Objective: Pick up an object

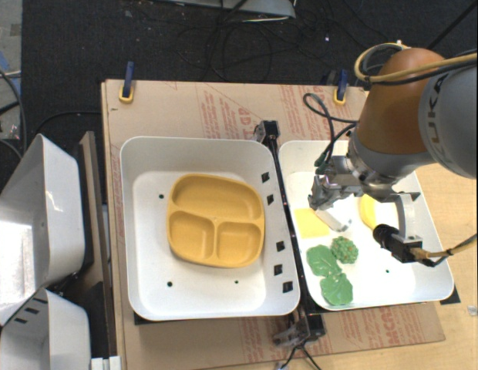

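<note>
The arm reaches in over the right bin, and the gripper hangs low above that bin's left half, close to the floor. Whether the claw is spread or pressed together cannot be told from this angle, and nothing is visible between its tips, so treat it as carrying nothing. The candidates for picking all lie in the right bin: a flat yellow piece just beside the gripper near the bin's left wall, a second yellow object partly hidden under the wrist toward the bin's middle, a knobbly green broccoli-like piece at mid-bin, and two flat green leaf shapes, one just left of the broccoli piece and one near the bin's front edge. The left bin holds a yellow divided tray at its centre, well apart from the gripper. The step in hand appears to be the descent onto a target, most likely the flat yellow piece. To do it well, centre the claw over the piece before closing, since a thin flat item offers little to pinch and sits close to the bin wall. Keep clear of that wall and of the dangling cable beside the wrist. The broccoli-like piece probably offers a bulkier, easier hold if the flat piece slips.
</note>
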Tool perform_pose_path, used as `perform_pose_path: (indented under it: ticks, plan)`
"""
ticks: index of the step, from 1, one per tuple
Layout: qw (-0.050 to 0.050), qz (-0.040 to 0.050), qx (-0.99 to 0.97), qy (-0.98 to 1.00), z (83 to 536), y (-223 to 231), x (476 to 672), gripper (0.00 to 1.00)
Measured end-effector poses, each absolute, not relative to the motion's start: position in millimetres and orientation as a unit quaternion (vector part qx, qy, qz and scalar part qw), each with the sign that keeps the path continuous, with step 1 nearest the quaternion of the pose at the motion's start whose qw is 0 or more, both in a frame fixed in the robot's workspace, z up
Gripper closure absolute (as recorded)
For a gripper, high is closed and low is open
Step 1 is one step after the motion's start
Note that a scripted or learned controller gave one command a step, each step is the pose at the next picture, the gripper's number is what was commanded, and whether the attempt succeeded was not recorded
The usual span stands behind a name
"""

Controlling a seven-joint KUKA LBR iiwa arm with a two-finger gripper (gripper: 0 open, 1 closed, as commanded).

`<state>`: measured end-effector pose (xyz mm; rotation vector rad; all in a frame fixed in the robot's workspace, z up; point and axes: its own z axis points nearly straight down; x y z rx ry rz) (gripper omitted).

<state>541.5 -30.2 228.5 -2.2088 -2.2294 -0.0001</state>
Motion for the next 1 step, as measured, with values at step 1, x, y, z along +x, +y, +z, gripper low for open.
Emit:
perform_pose_path:
  ticks: [1]
  plan:
    - [0.001,-0.0009,-0.704,-0.711,237.1,29.2,535.5,1.0]
